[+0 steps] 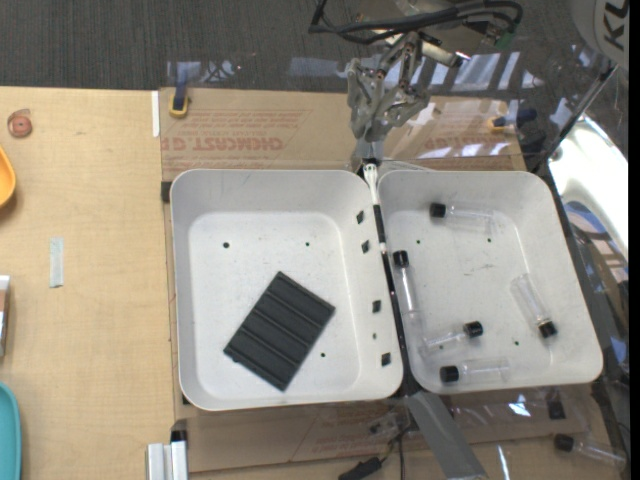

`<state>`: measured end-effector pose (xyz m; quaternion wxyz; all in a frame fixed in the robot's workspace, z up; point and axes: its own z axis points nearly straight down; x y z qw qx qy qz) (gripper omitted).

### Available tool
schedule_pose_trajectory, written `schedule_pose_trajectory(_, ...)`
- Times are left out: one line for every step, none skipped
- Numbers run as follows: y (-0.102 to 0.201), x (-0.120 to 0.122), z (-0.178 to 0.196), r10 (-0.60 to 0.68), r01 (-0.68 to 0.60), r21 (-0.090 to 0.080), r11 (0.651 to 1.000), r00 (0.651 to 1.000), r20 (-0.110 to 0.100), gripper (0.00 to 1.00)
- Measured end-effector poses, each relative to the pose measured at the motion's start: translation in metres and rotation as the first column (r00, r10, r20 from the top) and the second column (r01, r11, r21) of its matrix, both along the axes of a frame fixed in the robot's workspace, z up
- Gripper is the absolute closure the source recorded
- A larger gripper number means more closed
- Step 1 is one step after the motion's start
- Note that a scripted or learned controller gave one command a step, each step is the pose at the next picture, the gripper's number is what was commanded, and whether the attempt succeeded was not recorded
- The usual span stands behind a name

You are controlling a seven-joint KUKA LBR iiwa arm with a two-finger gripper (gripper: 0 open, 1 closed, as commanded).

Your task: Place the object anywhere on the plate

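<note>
A black ribbed rectangular plate [280, 330] lies flat and turned at an angle in the left bin [200, 268], towards its near side. Several clear tubes with black caps lie scattered in the right bin [560, 268]: one at the far side [462, 214], one along the left wall [404, 283], one at the right [531, 304], and two near the front [450, 336] [478, 372]. My gripper [378, 118] hangs high behind the bins, above the far end of the wall they share. Nothing shows in it.
Cables and the arm's wrist [430, 28] crowd the top middle. Brown cardboard [260, 133] lies behind the bins. The wooden bench [80, 268] stretches to the left, with an orange item [5, 183] and a teal item [8, 433] at its left edge.
</note>
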<state>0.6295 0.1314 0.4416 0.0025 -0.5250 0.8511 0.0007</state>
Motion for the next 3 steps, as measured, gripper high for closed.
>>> schedule_pose_trajectory(0.017, 0.008, -0.001, 0.547, -0.547, 0.0, 0.837, 0.837, 0.001, 1.0)
schedule_pose_trajectory(0.045, 0.031, -0.001, 0.86, -0.86, -0.001, 0.51, 0.51, 0.001, 1.0)
schedule_pose_trajectory(0.098, 0.005, -0.096, 0.999, -0.999, 0.0, 0.037, 0.037, 0.0, 1.0)
